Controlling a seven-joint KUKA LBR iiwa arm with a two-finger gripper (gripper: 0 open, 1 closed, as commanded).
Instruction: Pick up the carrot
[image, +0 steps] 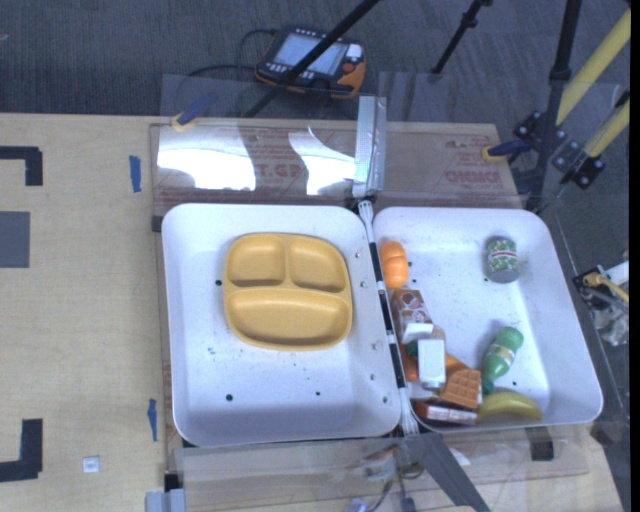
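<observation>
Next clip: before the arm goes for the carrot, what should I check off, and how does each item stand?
1. Carrot identified: cannot tell. An orange item lies in the right bin, and an orange sliver peeks out beside the white box.
2. Orange item free on top: ok, nothing lies over it.
3. Room beside it: not ok, it sits against the bin's left wall, with the brown packet close below.
4. Orange sliver reachable: not ok, it is mostly covered by the pile.
5. Can and green bottle out of the way: ok, both stand apart.
6. Yellow plate out of the way: ok, it is in the left bin.
</observation>
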